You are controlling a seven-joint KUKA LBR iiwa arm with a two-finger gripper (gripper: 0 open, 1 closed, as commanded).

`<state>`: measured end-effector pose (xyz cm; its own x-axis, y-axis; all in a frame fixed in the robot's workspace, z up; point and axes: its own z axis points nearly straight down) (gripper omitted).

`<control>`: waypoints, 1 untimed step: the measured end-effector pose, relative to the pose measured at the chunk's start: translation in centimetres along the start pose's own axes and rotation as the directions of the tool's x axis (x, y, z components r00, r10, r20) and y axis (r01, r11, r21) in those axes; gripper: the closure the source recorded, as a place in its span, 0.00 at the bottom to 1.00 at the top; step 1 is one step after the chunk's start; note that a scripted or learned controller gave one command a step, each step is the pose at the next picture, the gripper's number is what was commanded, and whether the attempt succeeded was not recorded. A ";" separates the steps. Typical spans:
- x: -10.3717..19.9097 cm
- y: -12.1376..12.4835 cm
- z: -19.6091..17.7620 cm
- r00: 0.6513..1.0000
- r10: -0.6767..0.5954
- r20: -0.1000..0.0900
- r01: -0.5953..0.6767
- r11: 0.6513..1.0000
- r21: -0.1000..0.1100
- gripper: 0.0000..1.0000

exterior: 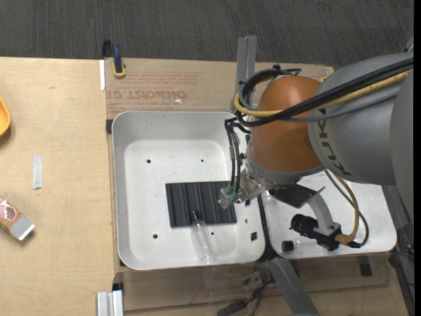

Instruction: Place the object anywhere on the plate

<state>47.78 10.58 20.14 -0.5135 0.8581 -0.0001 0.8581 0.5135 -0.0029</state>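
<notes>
Where the two white bins meet, the gripper (pixel 231 196) is held low over the right edge of the black ribbed plate (pixel 197 203), which is laid flat in the left bin (pixel 131 176). Whether it is open or closed, or has hold of anything, cannot be told. The clear vial (pixel 202 239) is seen at the plate's lower edge, its dark-capped end overlapping the plate, the rest laid on the bin floor.

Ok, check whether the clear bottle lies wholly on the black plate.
No, the clear bottle overlaps only the black plate's lower edge; most lies off it.
</notes>
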 end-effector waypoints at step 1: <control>1.5 0.8 -3.2 0.913 0.407 0.002 -0.407 0.913 0.000 1.00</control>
<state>47.75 12.28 23.31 -0.1196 0.9928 -0.0028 0.9928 0.1196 -0.0029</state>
